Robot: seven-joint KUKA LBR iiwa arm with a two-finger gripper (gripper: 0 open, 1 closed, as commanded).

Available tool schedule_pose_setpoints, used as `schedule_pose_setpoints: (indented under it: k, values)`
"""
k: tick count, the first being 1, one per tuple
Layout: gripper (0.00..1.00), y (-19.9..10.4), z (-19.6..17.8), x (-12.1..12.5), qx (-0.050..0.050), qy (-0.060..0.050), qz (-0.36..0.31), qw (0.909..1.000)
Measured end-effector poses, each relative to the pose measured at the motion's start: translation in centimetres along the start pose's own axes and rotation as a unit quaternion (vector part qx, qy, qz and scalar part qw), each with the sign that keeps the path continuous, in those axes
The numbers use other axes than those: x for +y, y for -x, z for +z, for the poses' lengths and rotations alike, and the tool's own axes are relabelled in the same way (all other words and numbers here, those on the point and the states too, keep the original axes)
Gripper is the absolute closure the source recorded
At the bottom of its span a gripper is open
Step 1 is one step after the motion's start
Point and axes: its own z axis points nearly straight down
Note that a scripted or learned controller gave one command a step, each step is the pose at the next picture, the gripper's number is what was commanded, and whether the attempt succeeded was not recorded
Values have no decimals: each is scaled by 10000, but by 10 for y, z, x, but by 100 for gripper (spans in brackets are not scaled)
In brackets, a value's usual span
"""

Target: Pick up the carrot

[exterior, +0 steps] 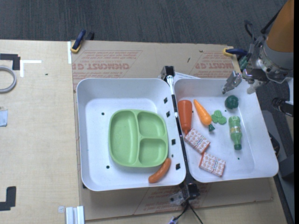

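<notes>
Orange: one carrot (202, 112), two packets (197, 140).

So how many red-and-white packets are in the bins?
2, both in the right bin: one packet below the orange-red cylinder, the other packet nearer the front edge. None looks hidden.

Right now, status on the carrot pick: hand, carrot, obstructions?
Hand over right bin's far edge, holding nothing. Carrot lies in right bin, untouched. Orange cylinder and green toy flank it.
</notes>
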Motion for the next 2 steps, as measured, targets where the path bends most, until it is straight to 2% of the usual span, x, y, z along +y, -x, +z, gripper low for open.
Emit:
schedule_pose_setpoints:
  k: [1,2]
  values:
    - [0,-45,151,9,0,3,871,9962]
    - [100,-44,141,9,-7,8,875,9962]
